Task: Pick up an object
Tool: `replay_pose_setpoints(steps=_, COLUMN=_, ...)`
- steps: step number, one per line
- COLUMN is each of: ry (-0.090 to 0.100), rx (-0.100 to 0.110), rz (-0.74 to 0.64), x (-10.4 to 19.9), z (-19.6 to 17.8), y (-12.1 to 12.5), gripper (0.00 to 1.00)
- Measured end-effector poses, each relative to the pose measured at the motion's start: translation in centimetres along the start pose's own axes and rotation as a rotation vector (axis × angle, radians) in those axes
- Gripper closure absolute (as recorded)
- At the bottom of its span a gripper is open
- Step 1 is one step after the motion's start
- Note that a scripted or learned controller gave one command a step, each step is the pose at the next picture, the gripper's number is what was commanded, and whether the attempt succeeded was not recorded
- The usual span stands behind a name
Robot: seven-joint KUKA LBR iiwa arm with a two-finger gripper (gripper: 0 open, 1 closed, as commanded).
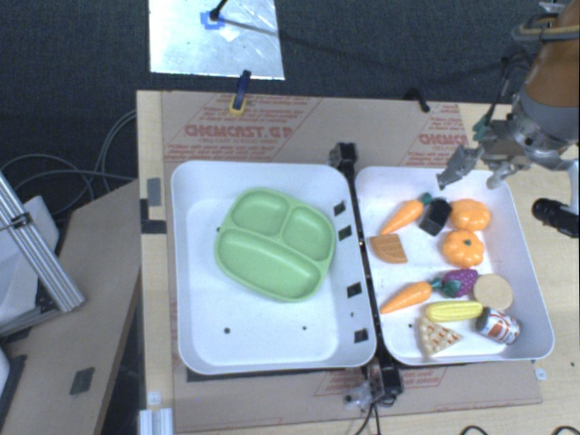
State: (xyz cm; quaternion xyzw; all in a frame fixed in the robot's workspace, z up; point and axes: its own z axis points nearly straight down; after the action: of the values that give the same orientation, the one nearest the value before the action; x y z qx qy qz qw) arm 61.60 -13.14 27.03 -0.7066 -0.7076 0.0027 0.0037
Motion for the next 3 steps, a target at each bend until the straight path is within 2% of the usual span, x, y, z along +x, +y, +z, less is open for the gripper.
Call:
replay_pose_setpoints(steps=1, ry=-0.002, rx=-0.011, rz=-0.002, x=0.0, z=-0.7, y=0.2, gripper=0.00)
replay_pose_setpoints(steps=2, ry=-0.001, rx=-0.009, rz=-0.004, x=0.7, z=4.2, y=1.0, gripper=0.00)
replay_pose_setpoints(steps=3, ry=-0.001, rx=-0.007, rz=0.000, x=1.5, z=9.2, y=0.3, gripper=0.00)
